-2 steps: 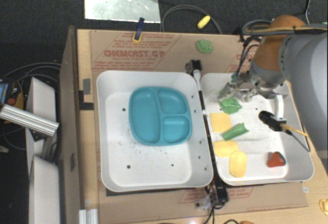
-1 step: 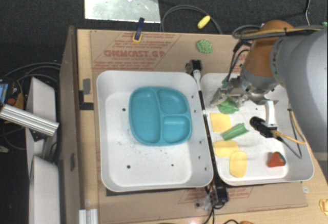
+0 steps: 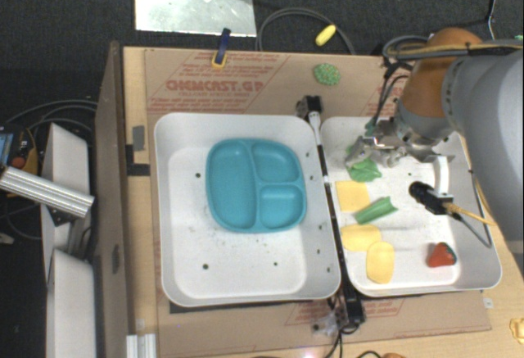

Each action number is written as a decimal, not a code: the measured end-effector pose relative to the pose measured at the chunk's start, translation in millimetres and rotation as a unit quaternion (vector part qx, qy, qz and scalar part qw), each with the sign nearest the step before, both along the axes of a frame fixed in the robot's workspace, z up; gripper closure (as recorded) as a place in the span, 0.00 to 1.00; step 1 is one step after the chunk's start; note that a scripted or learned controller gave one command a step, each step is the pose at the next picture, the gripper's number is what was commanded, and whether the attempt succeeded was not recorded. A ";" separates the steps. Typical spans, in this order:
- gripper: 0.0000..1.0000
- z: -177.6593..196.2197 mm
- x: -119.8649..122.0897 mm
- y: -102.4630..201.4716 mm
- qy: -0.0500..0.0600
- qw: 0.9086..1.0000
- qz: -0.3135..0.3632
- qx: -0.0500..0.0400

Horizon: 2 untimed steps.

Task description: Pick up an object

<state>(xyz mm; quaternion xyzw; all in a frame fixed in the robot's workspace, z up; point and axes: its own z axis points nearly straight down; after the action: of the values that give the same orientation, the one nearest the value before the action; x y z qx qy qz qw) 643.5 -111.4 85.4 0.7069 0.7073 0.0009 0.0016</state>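
Gripper is low in the right bin, near its far-left corner; can't tell its state. Green leafy piece lies just below the claw, possibly touching, not visibly pinched. Relative to that piece: yellow square just nearer the camera, green pod beyond that, strawberry well apart at the bin's near-right. Blue divided plate sits in the left bin.

Bulky grey arm, orange band above wrist, metallic gripper, thin cables.
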 end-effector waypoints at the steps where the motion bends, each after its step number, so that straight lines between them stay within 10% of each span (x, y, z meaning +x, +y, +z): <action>1: 0.00 -1.0 -12.7 26.3 0.001 1.000 0.003 0.001; 2: 0.00 0.0 1.2 5.9 0.000 1.000 0.000 0.000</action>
<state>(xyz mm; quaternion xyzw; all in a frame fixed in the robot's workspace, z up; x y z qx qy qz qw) 644.7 -105.5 85.4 0.7069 0.7073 0.0011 0.0017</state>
